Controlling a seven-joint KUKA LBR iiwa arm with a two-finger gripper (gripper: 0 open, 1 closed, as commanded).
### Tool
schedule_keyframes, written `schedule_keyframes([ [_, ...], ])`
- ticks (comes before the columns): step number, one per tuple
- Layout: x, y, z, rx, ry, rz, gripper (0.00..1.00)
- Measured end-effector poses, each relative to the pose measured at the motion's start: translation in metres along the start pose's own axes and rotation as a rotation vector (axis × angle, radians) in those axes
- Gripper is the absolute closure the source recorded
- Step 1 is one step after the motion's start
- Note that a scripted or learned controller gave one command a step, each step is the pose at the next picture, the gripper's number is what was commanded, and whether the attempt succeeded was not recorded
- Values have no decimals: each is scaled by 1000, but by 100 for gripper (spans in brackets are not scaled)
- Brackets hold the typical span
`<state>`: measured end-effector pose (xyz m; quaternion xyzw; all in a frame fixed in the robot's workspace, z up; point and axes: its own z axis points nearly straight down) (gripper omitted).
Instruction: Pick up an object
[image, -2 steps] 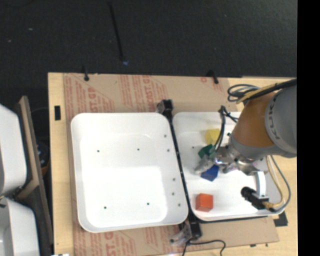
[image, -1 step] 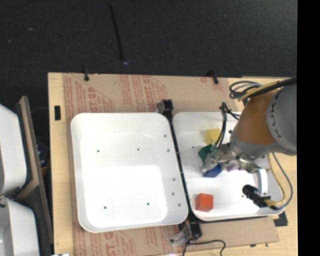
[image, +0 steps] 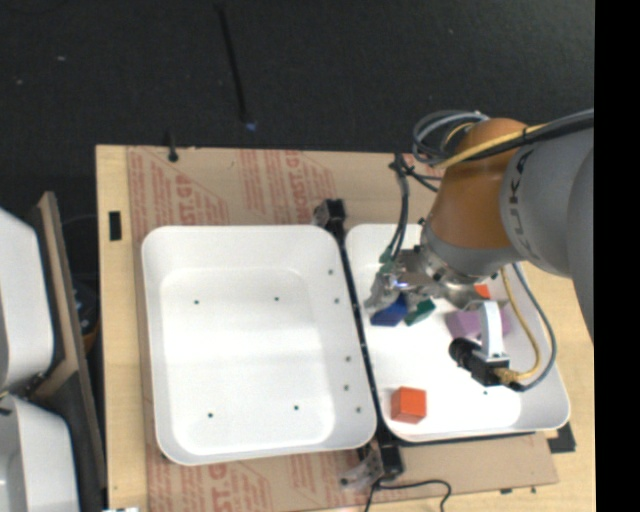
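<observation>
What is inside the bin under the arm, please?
An orange block near the front rim, a blue piece, a green piece and a purple piece lie in this bin. The arm covers the back part, so anything there is hidden.

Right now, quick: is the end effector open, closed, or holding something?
End effector: cannot be told. It is over the right bin, close to the blue piece and green piece.
</observation>
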<state>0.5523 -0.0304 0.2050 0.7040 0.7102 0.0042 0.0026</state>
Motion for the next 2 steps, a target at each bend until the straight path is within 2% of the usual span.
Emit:
schedule_keyframes([
  [1,70,22,-3,9,-1,3,100],
  [2,113,-20,5,11,-2,18,100],
])
